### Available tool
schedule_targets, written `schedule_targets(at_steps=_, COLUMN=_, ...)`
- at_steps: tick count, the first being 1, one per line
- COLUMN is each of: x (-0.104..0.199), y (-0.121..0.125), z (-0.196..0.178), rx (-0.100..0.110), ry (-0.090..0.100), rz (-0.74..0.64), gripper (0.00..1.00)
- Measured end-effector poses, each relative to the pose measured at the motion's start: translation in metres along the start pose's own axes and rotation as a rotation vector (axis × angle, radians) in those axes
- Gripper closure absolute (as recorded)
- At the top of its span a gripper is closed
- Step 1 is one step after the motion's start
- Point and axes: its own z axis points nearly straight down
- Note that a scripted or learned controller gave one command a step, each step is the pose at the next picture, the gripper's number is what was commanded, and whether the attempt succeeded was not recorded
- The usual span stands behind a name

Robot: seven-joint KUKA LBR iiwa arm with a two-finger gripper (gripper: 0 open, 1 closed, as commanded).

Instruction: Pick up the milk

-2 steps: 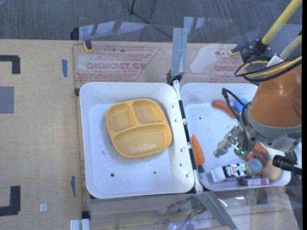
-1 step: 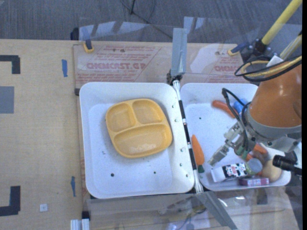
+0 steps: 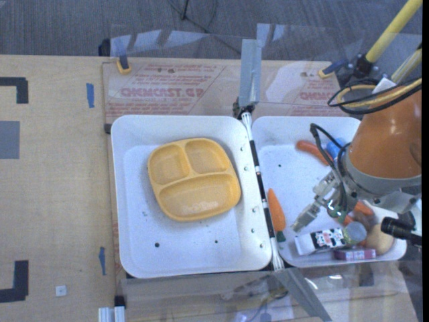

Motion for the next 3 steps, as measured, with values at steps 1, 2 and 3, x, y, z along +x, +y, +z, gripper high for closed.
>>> schedule_targets(at_steps=1, x=-0.051, y=0.086, z=-0.089, rx=-0.002, ry=-0.003, rz=0.145, gripper=0.0)
schedule_targets(at_steps=2, x=-0.033, y=0.025, z=0.0, rx=0.0, ry=-0.001, rz=0.01, gripper=0.0)
schedule_targets(at_steps=3, x=-0.054, y=0.078, z=-0.063, rx=-0.002, ry=-0.004, rz=0.082, gripper=0.0)
